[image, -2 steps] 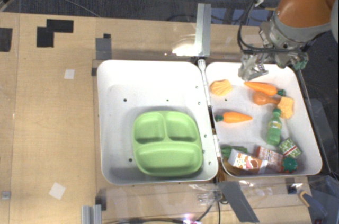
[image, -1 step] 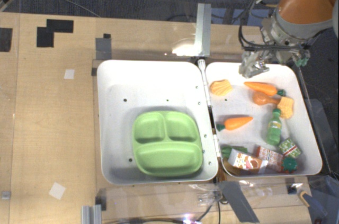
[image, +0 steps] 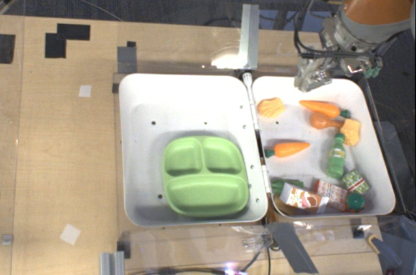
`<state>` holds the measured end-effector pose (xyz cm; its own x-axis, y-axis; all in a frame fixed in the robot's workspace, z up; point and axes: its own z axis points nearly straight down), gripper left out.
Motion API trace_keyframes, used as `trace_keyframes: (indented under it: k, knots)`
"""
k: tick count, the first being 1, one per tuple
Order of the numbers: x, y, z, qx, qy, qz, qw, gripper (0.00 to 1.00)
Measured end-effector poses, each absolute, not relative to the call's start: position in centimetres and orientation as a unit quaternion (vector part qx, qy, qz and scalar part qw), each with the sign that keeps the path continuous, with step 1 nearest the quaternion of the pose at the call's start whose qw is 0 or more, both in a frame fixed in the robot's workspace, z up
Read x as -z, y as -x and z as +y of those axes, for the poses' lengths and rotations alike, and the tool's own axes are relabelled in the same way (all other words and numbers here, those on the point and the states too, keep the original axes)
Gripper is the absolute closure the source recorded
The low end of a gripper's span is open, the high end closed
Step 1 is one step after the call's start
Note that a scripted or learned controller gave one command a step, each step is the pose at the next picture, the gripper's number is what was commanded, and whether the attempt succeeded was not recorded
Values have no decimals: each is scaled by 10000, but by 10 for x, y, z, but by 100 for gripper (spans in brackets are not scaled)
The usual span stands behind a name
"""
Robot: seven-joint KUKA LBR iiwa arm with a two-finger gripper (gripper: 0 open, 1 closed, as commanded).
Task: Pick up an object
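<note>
The right bin (image: 374, 137) holds several toy foods: a carrot (image: 320, 108) at the back, a second carrot (image: 290, 149) in the middle, a yellow-orange piece (image: 271, 107) at the back left, a yellow wedge (image: 351, 131), a green bottle (image: 336, 156), a small green carton (image: 355, 181) and a flat packet (image: 311, 197) at the front. My gripper (image: 312, 77) hangs above the bin's back edge, just behind the rear carrot. Nothing shows between its fingers.
A green divided plate (image: 205, 175) lies in the left bin (image: 140, 137). A metal post (image: 249, 36) stands behind the bins where they meet. Cables loop around the arm's wrist at the upper right.
</note>
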<state>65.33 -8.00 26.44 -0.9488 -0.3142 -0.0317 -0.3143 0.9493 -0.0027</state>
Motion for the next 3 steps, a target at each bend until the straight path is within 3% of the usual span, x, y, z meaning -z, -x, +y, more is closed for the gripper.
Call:
trace_keyframes:
  k: [1,2,3]
  knots:
    - [-224,-574,-194,2,2888,9574,14,100]
    - [-224,-575,-192,-2,2902,9570,21,0]
    - [-112,-544,-202,17,3153,9490,43,0]
